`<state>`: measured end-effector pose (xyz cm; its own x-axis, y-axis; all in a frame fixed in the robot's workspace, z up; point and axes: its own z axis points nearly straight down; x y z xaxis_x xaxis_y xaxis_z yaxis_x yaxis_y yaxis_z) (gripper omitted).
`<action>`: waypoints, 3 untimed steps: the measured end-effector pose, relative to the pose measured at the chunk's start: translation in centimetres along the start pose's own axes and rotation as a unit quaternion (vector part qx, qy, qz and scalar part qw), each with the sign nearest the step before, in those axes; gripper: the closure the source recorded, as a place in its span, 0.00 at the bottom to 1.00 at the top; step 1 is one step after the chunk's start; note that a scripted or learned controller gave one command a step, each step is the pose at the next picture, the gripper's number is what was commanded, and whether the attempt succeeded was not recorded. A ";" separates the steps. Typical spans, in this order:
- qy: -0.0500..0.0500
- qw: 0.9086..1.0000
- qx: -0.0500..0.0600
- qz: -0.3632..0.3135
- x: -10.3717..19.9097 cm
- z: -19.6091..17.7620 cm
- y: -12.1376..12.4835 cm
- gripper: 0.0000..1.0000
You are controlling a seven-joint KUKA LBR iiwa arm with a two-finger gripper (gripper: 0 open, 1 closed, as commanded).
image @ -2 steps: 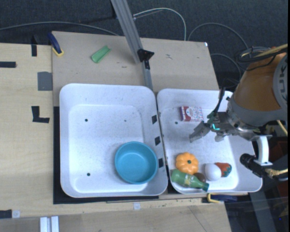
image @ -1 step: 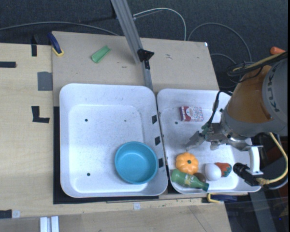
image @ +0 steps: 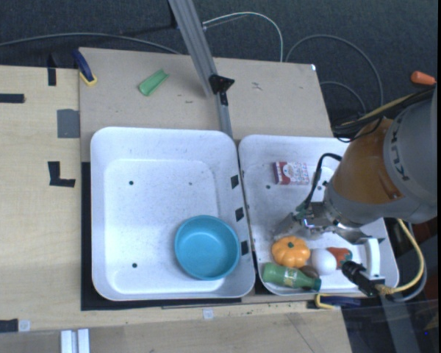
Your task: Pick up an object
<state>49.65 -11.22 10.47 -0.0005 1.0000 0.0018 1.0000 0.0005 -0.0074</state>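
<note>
My gripper [image: 306, 220] hangs low in the right bin [image: 259, 160], under the arm's orange band [image: 361, 173]. It is just above a small orange pumpkin [image: 290, 251], close to its top. A green bottle [image: 289, 276] lies on its side along the bin's front wall. To the pumpkin's right are a white egg-shaped object [image: 324, 262] and a small red-orange piece [image: 339, 254]. A red and white packet [image: 290, 173] lies toward the back of the bin. I see nothing lifted off the bin floor.
A blue bowl [image: 207, 246] sits in the front right corner of the left bin [image: 117, 197]. A slanted grey pole [image: 195, 39] crosses the bench behind the bins. A green block [image: 153, 82] lies on the bench at the back left.
</note>
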 end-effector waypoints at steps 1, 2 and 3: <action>-0.001 1.000 -0.003 0.000 0.0 1.6 0.0 0.00; 0.000 1.000 -0.002 -0.001 0.1 0.5 0.0 1.00; -0.001 1.000 -0.005 -0.001 -0.3 -5.3 0.8 1.00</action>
<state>50.49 -11.52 15.76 -0.0016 1.0000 -0.0010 1.0000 0.0016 0.0035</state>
